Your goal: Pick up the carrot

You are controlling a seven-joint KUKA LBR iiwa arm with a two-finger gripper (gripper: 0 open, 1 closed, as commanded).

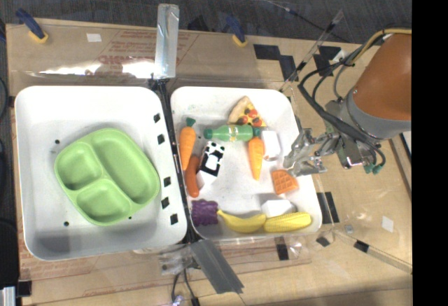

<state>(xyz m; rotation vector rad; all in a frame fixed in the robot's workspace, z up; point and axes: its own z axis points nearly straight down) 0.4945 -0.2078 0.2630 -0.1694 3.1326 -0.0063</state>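
hovering at the right bin's [302, 131] right rim, tool [299, 157] empty with fingers apart, poised to reach leftward for the nearby carrot [256, 156] lying beside the green bottle [229, 133]

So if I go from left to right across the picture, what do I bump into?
Green plate → carrot by the bin's left wall → green bottle → second carrot → orange waffle → gripper.
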